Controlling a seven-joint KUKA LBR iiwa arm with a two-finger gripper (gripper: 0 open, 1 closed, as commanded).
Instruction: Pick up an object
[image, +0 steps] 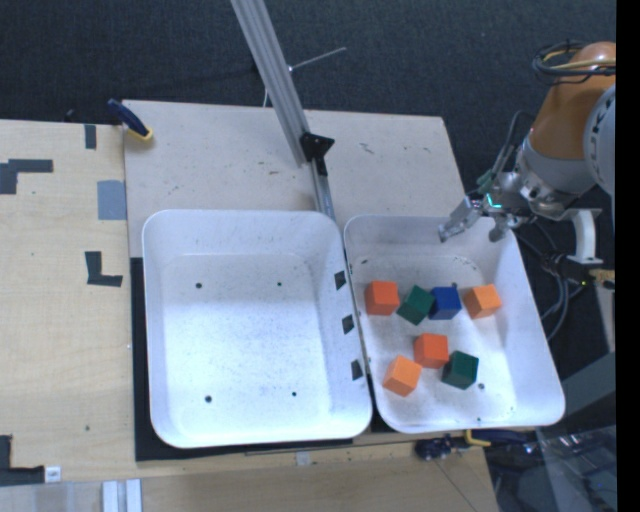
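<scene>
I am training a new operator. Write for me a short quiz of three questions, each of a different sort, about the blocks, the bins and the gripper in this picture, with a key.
1. True or false: all the blocks lie in the left bin.
2. How many orange blocks are there, and how many green?
3. Where is the gripper? A: between the green blocks. B: over the far rim of the right bin, away from the blocks. C: over the left bin.

Key
1. False. All seven lie in the right bin.
2. Four orange, for example; two green, for example; also one blue block.
3. B.
</scene>
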